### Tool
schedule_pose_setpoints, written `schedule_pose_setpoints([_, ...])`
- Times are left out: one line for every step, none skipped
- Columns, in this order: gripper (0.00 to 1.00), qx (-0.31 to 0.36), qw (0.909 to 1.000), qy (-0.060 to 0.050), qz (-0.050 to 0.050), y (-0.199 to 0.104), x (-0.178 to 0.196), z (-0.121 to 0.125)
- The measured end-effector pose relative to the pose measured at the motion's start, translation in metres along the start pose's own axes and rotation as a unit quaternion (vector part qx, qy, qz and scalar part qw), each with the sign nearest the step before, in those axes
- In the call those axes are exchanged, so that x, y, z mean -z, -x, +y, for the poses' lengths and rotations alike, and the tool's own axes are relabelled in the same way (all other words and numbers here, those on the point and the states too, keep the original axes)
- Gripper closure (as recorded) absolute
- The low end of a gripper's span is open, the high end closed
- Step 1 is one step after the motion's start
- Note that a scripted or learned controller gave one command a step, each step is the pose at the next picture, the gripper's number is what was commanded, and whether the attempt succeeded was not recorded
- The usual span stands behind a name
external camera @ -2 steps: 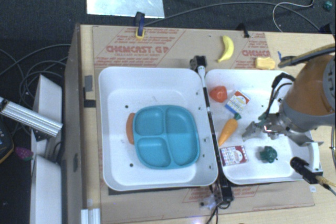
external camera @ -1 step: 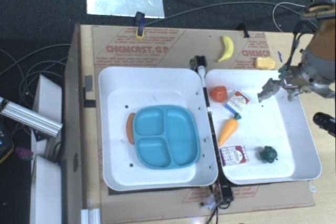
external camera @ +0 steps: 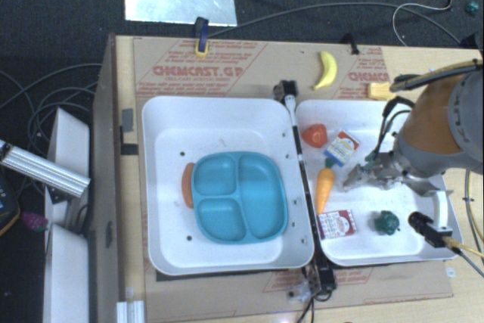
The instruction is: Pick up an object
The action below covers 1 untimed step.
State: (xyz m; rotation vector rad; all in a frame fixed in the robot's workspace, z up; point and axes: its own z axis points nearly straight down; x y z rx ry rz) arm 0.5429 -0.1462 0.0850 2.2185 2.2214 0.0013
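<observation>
The right bin (external camera: 435, 250) holds the candidates loosely scattered: a red tomato-like toy (external camera: 314, 135) toward its far-left corner, a small printed carton (external camera: 342, 147) just beside it, a toy carrot (external camera: 324, 189) along the left wall, a red-and-white packet (external camera: 337, 224) at the near-left corner, and a green toy (external camera: 386, 222) near the near edge. The pincer (external camera: 363, 174) hangs low over the bin's middle, between carton and carrot, likely lining up a grab; whether it is clenched cannot be told, and nothing visibly sits in it. The left bin (external camera: 162, 163) carries a blue divided plate (external camera: 239, 197).
</observation>
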Motion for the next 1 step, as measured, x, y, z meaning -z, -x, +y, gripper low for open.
schedule_pose_setpoints([0.00, 0.002, 1.0000, 0.002, 0.001, -0.0757, 0.1011, 0.0552])
